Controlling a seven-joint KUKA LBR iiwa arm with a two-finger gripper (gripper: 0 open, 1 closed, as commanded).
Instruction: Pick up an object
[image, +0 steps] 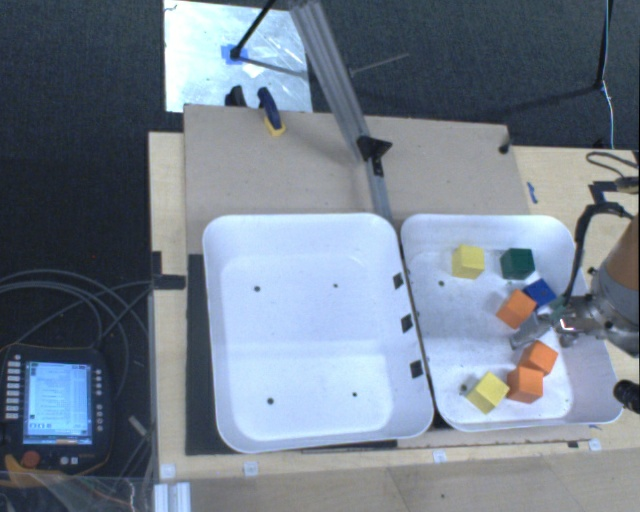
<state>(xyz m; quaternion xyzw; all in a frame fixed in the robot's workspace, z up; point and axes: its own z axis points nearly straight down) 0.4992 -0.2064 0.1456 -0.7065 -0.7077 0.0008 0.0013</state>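
Observation:
Several small cubes lie in the right bin (430, 250). A yellow cube (467, 262) and a green cube (517, 263) sit near its far side. A blue cube (540, 291) touches an orange cube (515, 308) at mid right. Toward the front are another orange cube (541, 356), a darker orange cube (525, 384) and a yellow cube (489, 391). My gripper (532, 333) reaches in from the right, low over the bin, between the two orange cubes and close to both. I see nothing lifted off the bin floor.
The left bin (300, 330) lies beside the right one. A grey slanted pole (340, 90) crosses the back of the bench above the bins' shared edge. A teach pendant (50, 405) and cables lie off the bench at lower left. A black cable (580, 240) loops near the arm.

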